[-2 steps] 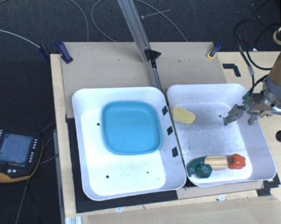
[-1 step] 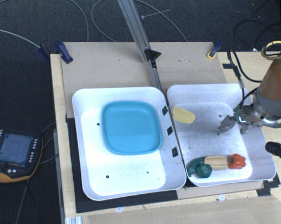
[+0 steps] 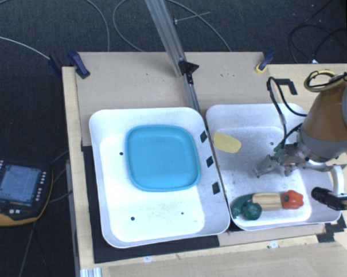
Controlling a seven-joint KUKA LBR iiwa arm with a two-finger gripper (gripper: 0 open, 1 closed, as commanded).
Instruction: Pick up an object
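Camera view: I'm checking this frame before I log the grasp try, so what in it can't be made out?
- Gripper, right bin: the fingers are small and blurred, so open or shut is unclear.
- Arm: cut off by the right edge.
- Row at the bin's front wall: green thing, tan piece, red thing; too small to identify.
- Yellow piece: too small to identify.
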